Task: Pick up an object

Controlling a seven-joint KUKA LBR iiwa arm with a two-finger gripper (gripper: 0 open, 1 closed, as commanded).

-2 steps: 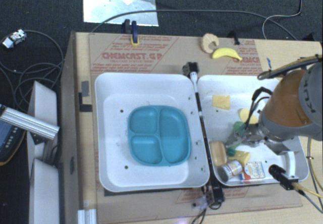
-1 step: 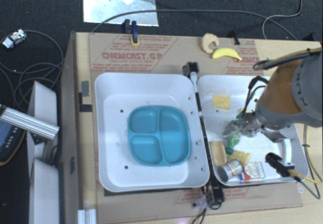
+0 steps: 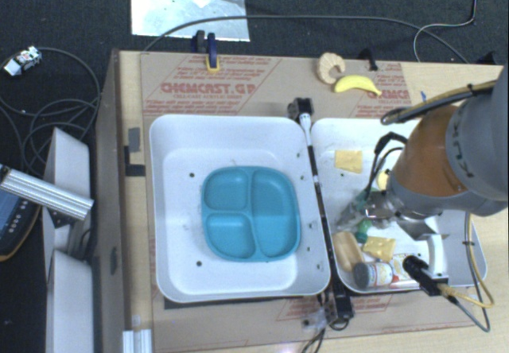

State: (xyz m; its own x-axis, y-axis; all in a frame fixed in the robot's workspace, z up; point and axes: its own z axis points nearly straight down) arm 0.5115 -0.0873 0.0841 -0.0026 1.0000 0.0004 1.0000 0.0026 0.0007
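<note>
Objects for this pick are heaped in the right bin [image 3: 324,154], in its near half, and my gripper [image 3: 362,212] is down among them at about nine o'clock from the orange wrist band [image 3: 425,157]. From this slanted overhead view I cannot tell how the gripper is set, because the wrist body covers most of it and clutter hides the rest.

Working outward from there: a small green piece [image 3: 363,225] lies right against the gripper, on its six o'clock side. Just past that, toward five o'clock, sits a yellow wedge [image 3: 379,246], and toward seven o'clock a tan cylinder [image 3: 347,247] leans near the bin's dividing wall. A little bottle with a white cap [image 3: 375,274] lies on its side at the near edge. Up at twelve o'clock from the gripper, well apart from the heap, a flat yellow square [image 3: 347,159] rests alone.

Further out, the left bin [image 3: 183,145] holds a blue divided plate [image 3: 250,212]. A banana [image 3: 355,85] lies on the bench beyond the bins.

My worry is crowding. With pieces touching each other, I judge a close could nip two at once, or push the green piece aside and come up with nothing. The tan cylinder would likely roll if nudged.
</note>
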